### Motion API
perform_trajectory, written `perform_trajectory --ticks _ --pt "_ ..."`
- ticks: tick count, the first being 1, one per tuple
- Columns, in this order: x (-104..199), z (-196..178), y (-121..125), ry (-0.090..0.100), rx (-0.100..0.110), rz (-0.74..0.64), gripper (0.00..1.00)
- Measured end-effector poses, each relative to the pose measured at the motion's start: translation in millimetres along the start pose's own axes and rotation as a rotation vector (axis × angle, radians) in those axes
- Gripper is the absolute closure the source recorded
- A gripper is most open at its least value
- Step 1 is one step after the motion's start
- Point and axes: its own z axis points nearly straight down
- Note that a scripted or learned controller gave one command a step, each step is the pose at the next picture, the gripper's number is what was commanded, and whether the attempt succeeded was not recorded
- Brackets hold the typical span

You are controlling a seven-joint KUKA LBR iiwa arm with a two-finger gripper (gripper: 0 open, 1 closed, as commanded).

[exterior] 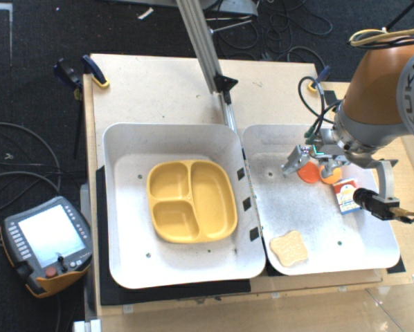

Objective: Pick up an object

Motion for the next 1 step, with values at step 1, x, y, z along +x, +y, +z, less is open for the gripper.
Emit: perform_trajectory --ticks 1 --pt "0.2 46.5 7.1 0.0 0.003 0.0 0.0"
